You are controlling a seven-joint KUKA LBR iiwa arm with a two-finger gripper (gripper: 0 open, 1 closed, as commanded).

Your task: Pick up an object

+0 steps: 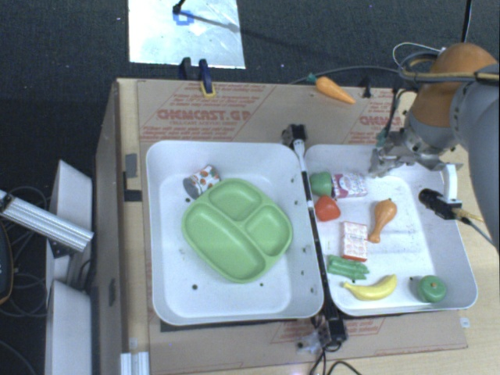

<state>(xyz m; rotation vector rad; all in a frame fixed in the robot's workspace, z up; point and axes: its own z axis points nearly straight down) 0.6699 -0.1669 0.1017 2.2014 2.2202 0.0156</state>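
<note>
The right bin (pixel 461 268) holds a green round item (pixel 320 183), a pink and white packet (pixel 349 185), a red tomato-like piece (pixel 328 208), an orange drumstick (pixel 381 218), a red and white box (pixel 355 240), green beans (pixel 346 268), a banana (pixel 371 288) and a green apple (pixel 431 288). My gripper (pixel 384 161) hangs over the far edge of this bin, just right of the packet and above the drumstick. Nothing shows between it and any item.
The left bin (pixel 168 287) carries a green divided plate (pixel 237 228) and a small patterned can (pixel 202 181) lying at its far left. An orange carrot (pixel 334 90) lies on the cardboard behind the bins. The arm (pixel 461 100) comes in from the upper right.
</note>
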